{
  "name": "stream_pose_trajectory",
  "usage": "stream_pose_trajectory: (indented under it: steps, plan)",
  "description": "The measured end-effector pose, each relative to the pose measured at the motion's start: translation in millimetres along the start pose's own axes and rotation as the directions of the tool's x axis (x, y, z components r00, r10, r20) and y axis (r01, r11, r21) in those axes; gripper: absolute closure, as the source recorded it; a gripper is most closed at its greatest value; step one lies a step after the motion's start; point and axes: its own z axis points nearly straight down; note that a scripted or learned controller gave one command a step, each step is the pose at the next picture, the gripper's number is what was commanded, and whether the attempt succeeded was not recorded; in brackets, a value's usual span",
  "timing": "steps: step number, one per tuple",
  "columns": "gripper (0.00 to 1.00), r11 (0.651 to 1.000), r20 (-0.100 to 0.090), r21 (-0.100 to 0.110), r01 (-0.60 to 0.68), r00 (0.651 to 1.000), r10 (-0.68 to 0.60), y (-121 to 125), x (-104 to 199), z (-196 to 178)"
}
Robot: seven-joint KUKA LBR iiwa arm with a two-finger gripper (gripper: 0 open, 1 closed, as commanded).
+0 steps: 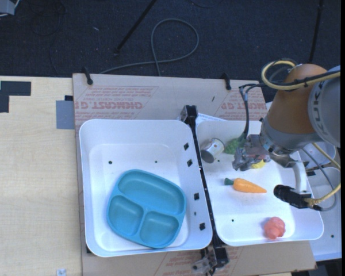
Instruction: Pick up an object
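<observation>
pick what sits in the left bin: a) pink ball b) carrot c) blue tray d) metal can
c: the blue tray lies in the left bin, while the carrot, pink ball and can are in the right bin.

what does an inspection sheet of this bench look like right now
surface: two white bins side by side, left bin and right bin, on a cardboard sheet over a pale wood bench
job's things: in the right bin, a carrot, pink ball, metal can lying on its side, green item partly hidden by the arm
clutter: blue divided tray in the left bin
grippers: gripper low over the right bin's back half, above a yellow item
cables: yellow and black cables on the arm; loose cable on the dark floor
surroundings: dark carpet behind the bench
</observation>
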Motion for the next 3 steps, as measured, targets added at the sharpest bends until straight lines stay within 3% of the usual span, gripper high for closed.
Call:
stream_pose_trajectory:
  steps: [1,2,3]
  plan:
    - [1.00,1.000,0.001,-0.005,0.004,1.000,-0.004,2.2,-2.5,-63.5]
    - [1.00,1.000,0.001,-0.003,0.005,1.000,-0.005,2.8,-3.8,-103.2]
    - [1.00,1.000,0.000,0.003,0.006,1.000,-0.006,5.9,39.1,-92.4]
